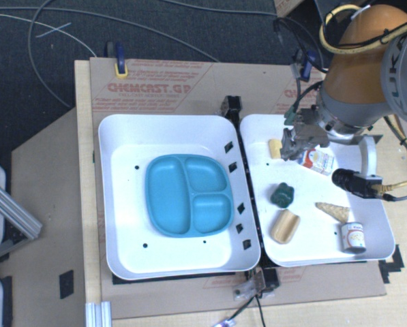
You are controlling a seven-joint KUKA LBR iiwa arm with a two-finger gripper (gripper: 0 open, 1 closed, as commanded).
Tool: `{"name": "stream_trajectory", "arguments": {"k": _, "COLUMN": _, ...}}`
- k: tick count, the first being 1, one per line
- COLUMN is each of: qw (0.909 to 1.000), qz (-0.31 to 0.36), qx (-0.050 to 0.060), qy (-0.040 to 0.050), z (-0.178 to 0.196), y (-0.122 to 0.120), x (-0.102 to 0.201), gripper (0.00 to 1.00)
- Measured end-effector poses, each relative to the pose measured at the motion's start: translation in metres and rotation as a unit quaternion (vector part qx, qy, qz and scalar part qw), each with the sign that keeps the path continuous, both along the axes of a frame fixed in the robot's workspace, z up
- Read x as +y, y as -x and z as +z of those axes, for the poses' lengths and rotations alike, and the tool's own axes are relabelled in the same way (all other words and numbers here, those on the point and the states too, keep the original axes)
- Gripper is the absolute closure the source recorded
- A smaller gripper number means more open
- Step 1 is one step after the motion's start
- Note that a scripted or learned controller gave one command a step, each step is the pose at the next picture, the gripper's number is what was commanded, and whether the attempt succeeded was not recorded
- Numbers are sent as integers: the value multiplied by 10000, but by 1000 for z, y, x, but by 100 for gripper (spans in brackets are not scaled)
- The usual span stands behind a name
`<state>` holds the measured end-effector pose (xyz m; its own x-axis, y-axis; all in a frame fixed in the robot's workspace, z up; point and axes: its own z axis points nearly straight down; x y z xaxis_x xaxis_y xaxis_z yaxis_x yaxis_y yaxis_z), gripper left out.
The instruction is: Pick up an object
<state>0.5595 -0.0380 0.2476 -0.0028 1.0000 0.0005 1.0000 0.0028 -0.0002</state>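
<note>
Dark carpet with loose grey cables surrounds a tabletop (94,203) covered by a cardboard sheet (169,80) printed in red "CHEMCAST GP", the letters upside down from this angle; one blue-and-yellow clamp (121,63) grips its far edge. Two white bins sit side by side, touching along a seam with black clips. Left bin (121,251): one blue divided plate (189,195), three compartments, lying flat near centre. Right bin (373,251): five loose objects plus a pale yellowish piece (275,148) at the far left, partly hidden by the arm. Counted: one dark green lump (282,195); one tan cylinder (284,226) just below it, near but apart; one tan cone-like wedge (333,211); one small jar (354,237) with a red-and-white label, print too small to read; one white-and-red packet (321,161), text unreadable. Pincer (295,145) hangs low over the far part of the right bin, beside the packet; cannot tell whether it is spread or closed, and nothing visibly sits in it. A black cylinder (353,181) with cabling juts from the wrist over the bin.
</note>
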Motion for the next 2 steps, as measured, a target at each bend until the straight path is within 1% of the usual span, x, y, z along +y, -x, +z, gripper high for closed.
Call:
{"name": "stream_trajectory", "arguments": {"k": 1, "qw": 10000, "qz": 19, "qx": -11, "qy": -5, "z": -9, "y": -28, "x": 57, "gripper": 100}}
{"name": "stream_trajectory", "arguments": {"k": 2, "qw": 10000, "qz": 11, "qx": -19, "qy": -5, "z": -9, "y": -57, "x": 108, "gripper": 100}}
